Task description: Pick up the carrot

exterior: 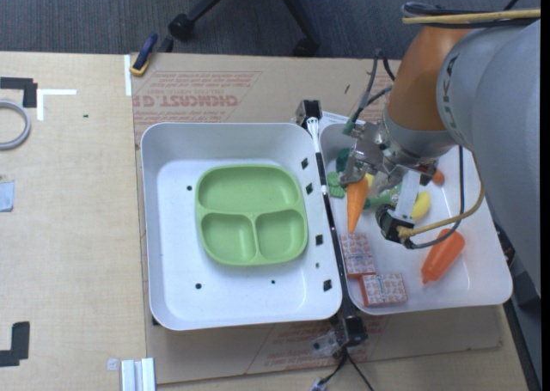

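The carrot (354, 206) is orange and tapered, with its tip pointing toward the front, at the left side of the right bin (481, 282). Its thick end sits between the two fingers of my gripper (364, 180), which is shut on it. The grey arm with its orange band (425, 71) reaches in from the right and hides the bin's back part. A bit of green (334, 183) shows beside the carrot's thick end.
The left bin (163, 209) holds a green divided plate (253, 213). In the right bin lie an orange pepper-like piece (443, 257), a yellow piece (420, 204), green pieces (378, 201) and two patterned packets (371, 273). A black cable (434, 235) loops below the wrist.
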Robot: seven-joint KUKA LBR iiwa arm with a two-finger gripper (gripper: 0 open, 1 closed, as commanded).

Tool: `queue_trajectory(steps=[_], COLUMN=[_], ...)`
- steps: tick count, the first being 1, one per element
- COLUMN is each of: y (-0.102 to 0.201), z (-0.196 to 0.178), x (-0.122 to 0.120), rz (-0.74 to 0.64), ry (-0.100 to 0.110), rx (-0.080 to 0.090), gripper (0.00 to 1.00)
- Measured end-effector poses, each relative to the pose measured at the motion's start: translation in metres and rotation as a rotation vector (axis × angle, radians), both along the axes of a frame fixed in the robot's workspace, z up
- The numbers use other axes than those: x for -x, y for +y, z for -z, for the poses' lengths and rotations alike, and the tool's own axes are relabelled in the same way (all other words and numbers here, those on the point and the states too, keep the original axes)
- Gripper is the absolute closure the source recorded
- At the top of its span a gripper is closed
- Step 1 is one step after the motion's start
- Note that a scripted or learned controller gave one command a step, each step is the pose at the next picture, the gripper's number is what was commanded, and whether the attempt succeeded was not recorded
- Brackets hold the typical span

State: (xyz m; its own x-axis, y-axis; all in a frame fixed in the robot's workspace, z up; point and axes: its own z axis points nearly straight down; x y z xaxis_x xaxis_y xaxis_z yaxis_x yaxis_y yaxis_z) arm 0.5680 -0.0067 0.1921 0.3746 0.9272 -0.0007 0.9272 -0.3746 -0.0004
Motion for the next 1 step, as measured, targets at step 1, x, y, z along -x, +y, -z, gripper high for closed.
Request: queue_trajectory(steps=[1], y=[-0.0196], z=[-0.0610], x=[-0.0382], rz=[0.275], ry=[0.001], rx=[0.001], gripper=[1.00])
